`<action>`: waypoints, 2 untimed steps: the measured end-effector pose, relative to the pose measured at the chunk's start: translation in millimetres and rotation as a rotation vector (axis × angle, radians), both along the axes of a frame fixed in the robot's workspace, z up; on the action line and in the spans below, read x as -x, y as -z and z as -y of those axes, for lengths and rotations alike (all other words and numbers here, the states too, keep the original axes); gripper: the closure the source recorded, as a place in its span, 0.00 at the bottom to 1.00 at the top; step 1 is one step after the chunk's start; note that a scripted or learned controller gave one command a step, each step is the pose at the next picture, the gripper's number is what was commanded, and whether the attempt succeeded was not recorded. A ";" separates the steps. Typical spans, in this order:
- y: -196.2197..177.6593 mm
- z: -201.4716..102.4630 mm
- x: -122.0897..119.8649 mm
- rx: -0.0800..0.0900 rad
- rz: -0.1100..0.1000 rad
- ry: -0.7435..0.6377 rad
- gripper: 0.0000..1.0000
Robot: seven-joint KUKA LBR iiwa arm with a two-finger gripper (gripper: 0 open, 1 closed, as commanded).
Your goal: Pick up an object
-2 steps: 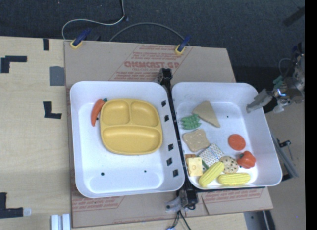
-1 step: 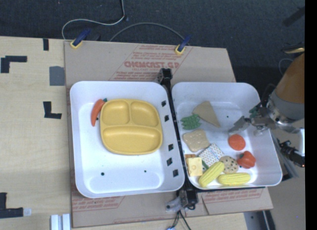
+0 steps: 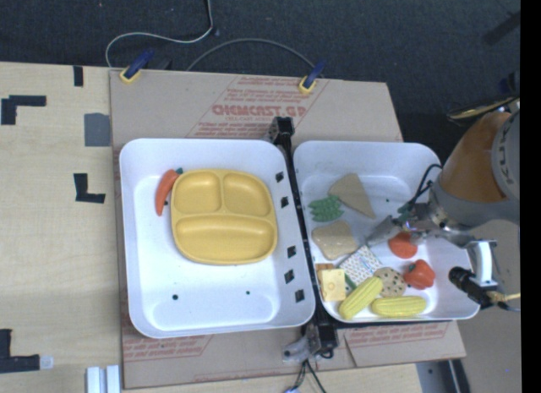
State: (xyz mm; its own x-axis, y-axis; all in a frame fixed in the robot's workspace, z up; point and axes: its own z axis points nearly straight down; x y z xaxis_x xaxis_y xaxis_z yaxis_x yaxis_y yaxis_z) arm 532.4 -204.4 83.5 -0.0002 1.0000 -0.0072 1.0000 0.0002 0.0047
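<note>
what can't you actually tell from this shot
- Tool in the camera view: too small and blurred to read its grip, or whether it touches the red toy beside it.
- Arm: cut off by the right edge.
- Carrot: partly tucked behind the yellow plate.
- Small foods under the corn: overlapping, too small to name.

Two bins side by side: in the left bin point(image 3: 144, 298), a divided plate point(image 3: 224, 215), a carrot point(image 3: 164, 190) just beside its left edge. In the right bin point(image 3: 372, 156), bread slices point(image 3: 351, 194) at centre, corn cobs point(image 3: 361, 296) along the near wall, tomatoes point(image 3: 418, 274) to their right.
</note>
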 end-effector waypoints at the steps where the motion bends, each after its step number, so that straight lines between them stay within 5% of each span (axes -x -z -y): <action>1: -5.7 -11.2 20.8 0.002 0.011 0.001 0.00; 2: -5.1 2.4 45.1 -0.002 0.008 -0.001 0.00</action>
